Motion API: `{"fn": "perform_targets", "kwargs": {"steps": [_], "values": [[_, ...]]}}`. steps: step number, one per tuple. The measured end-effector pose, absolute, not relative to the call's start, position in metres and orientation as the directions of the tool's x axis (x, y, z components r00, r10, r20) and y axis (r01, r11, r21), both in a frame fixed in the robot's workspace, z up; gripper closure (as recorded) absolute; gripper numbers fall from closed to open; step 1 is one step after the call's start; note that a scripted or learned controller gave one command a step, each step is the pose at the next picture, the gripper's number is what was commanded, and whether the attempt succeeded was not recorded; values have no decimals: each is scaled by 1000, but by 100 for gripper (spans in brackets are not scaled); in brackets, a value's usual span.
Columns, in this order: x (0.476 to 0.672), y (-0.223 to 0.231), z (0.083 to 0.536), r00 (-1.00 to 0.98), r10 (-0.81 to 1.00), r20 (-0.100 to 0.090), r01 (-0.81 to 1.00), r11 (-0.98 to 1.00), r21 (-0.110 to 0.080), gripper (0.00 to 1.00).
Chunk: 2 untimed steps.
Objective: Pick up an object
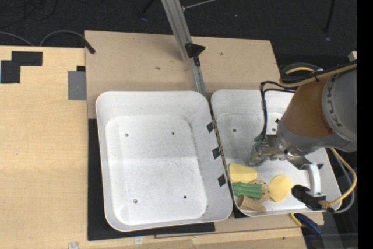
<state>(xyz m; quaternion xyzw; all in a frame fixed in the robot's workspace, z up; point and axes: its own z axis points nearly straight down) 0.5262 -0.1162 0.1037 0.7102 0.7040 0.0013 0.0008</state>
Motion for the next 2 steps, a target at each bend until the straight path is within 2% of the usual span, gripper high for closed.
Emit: {"fn": "perform_targets", "kwargs": {"steps": [2], "values": [[529, -118, 195, -1, 1000, 0, 1000, 1, -2, 100]]}}
